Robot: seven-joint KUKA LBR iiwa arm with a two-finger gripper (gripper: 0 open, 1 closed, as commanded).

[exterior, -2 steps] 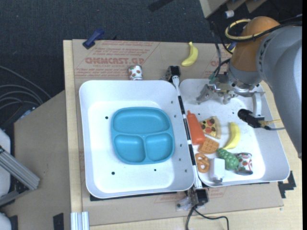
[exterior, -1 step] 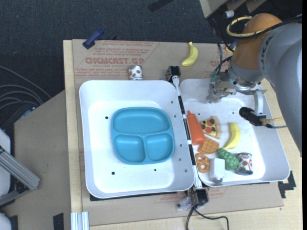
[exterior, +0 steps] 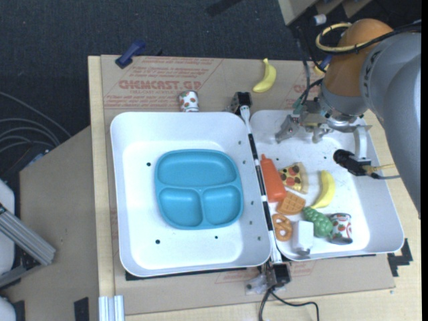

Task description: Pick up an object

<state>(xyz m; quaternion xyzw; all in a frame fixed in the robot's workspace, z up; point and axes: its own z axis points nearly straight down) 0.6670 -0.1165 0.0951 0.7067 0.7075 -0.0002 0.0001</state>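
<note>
Gripper (exterior: 304, 127) first: we see it low over the far end of the right bin (exterior: 384, 212), its two fingers spread apart and holding nothing. Moving left to right, the left bin (exterior: 127, 179) holds a blue divided plate (exterior: 198, 188). Along the right bin's left wall lies an orange carrot (exterior: 271, 178), long axis running far to near. Next come a pizza slice (exterior: 292, 175), a waffle (exterior: 291, 203) and a pretzel (exterior: 281, 227), then a yellow banana (exterior: 326, 189), curved, also running far to near. We judge the pick is not yet made; the next move calls for travelling nearer over the toys and descending onto one.
</note>
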